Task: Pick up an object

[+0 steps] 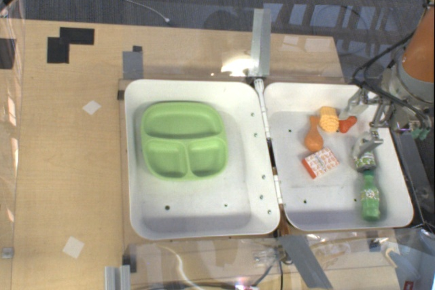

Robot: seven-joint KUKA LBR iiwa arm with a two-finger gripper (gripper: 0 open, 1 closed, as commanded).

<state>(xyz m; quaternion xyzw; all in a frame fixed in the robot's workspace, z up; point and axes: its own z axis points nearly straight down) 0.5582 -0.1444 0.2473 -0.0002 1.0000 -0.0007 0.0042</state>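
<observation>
In the right bin [299, 207] lie several small items: a yellow corn cob [329, 120], an orange carrot-like piece [313, 137], a small red piece [347, 124], a red-and-white packet [320, 163] and a green bottle [370, 195]. The bottle lies lengthwise near the bin's right wall. My gripper [366, 149] hangs low over the right side of this bin, just above the bottle's upper end and to the right of the corn. Nothing shows as lifted; every item rests on the bin floor.
The left bin [156, 214] holds a green compartment tray [182, 139]. A metal divider post [261, 37] stands at the back between the bins. The arm's cables [380, 64] hang near the right bin's back right corner.
</observation>
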